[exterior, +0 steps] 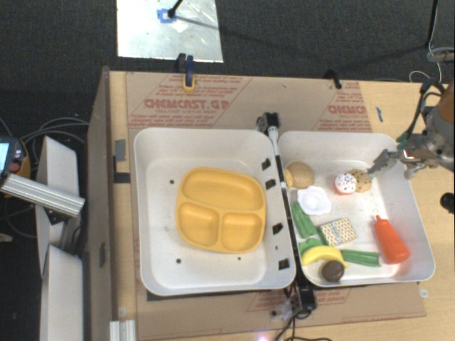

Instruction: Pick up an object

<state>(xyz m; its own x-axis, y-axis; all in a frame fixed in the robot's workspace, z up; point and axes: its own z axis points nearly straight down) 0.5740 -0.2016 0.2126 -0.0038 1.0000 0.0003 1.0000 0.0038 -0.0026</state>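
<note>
My gripper [379, 161] reaches in over the right bin [424, 258] from its right rim, and the fingertips hang just beside the cookie [362, 182], on that cookie's upper right side. I cannot make out how my fingers stand; they are too small and dark against the bin wall, so I cannot tell whether the tip touches the cookie or sits just clear of it. Nothing shows between them. Taking the cookie as my mark: the round white ball with red speckles [345, 183] touches its left edge, and the tan potato-like lump [299, 175] lies farther left, near the divider between the bins. The white cup [313, 201] lies below-left of the cookie, with the checkered cracker [338, 230] beneath that. The orange bottle [390, 239] lies below and a little right of the cookie, tilted. Well below it, toward the near rim, sit the green pods [359, 257], the banana [322, 254] and a dark brown round thing [332, 270]. Far left of the cookie, the left bin [153, 183] carries a yellow divided plate [219, 209].
</note>
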